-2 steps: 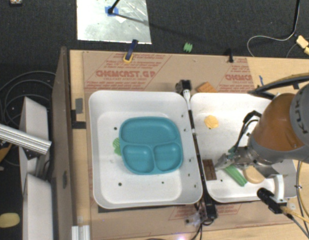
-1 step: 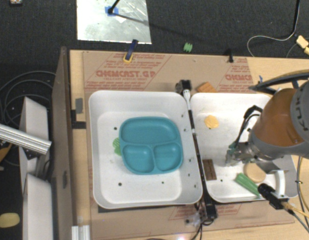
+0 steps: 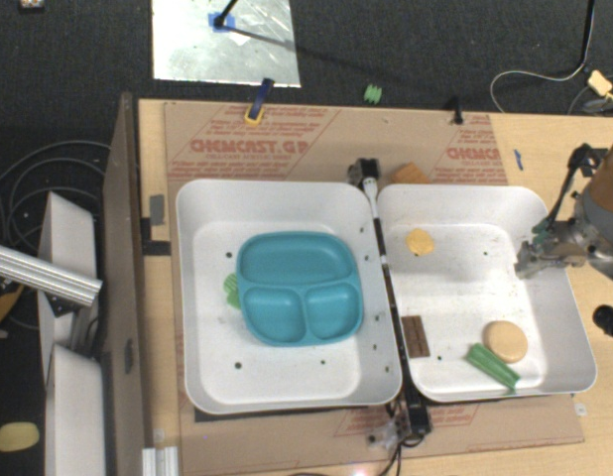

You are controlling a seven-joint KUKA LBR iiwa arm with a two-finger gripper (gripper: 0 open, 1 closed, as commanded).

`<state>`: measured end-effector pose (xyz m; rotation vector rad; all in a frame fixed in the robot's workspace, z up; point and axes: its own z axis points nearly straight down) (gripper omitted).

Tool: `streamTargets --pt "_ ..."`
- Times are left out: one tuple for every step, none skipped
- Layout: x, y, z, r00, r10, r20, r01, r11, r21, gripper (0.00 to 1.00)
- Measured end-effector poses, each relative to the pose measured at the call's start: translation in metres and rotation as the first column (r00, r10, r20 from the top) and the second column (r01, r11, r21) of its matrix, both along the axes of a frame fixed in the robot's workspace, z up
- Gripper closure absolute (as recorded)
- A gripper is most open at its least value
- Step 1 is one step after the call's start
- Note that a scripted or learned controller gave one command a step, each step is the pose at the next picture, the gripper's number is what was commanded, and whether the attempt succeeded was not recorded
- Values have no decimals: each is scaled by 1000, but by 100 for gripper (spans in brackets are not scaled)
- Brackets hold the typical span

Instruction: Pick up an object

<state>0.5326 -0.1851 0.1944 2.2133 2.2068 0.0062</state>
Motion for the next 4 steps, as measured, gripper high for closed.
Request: streamTargets --pt "9 25 -41 1000 9 -14 -9 1000 9 100" --pt "8 24 -40 1000 6 -13 -6 1000 8 0" --pt "72 74 -114 1000 13 -11 -13 1000 10 0" --pt "140 60 -108 1000 10 -4 -10 1000 6 0"
